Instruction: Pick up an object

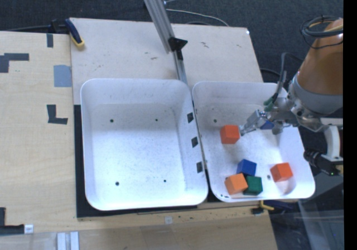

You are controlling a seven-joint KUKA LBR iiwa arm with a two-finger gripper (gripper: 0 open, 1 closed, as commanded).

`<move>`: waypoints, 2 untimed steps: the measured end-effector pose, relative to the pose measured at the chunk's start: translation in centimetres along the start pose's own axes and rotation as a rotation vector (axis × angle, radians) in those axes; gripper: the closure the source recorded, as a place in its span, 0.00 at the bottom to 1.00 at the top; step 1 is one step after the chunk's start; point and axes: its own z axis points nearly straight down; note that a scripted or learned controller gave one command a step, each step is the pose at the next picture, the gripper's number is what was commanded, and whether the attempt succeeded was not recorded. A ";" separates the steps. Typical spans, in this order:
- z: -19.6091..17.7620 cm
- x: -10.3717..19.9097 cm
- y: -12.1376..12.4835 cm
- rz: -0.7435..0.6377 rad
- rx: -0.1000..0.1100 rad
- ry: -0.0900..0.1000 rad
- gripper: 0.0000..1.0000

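Gripper (pixel 245 129) tips are sitting right at the right side of the orange-red cube (pixel 229 134), roughly mid-way across the right bin (pixel 223 95), a bit toward its back wall, and honestly we can't tell from this angle whether it's spread or pinched, or whether it's got anything at all, so we're not calling it a grab. That cube looks like our best target since it sits alone with bare floor all round it. The others are bunched near the front edge of the same bin: a blue cube (pixel 246 167), an orange cube (pixel 236 183) and a green cube (pixel 254 185) pretty much touching each other, plus another orange-red cube (pixel 281 172) near the front right corner. The left bin (pixel 134 90) has just speckled floor. We'd guess these are light, rigid blocks, wood or plastic, no squish, nothing fragile, with smooth painted faces that could slide if caught on an edge. So we'd take it on two opposite flat faces, squared up and low on the block, not corner to corner. Its slight twist relative to the bin walls means the wrist probably needs turning to match.
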 end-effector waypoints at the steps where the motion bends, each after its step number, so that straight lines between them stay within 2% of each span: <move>1: 7.5 4.0 5.6 -0.004 0.005 0.001 0.00; 2: 17.5 0.0 5.7 0.003 0.005 -0.002 0.00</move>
